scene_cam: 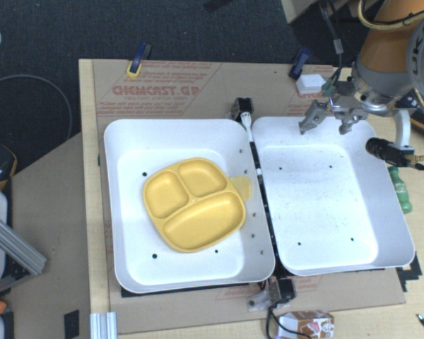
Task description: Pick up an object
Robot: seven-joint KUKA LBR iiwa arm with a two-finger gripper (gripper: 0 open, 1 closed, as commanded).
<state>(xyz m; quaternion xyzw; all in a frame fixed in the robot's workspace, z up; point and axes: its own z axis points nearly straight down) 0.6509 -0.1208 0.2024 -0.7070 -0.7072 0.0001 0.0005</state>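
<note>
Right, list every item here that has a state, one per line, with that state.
Pincer: open, holding nothing, hovering over the far edge of the right bin.
Yellow plate: right side up, three sections facing up, lying flat in the left bin, apart from the pincer.
Left bin: upright, holding the yellow plate.
Right bin: upright, beside the left bin.
</note>
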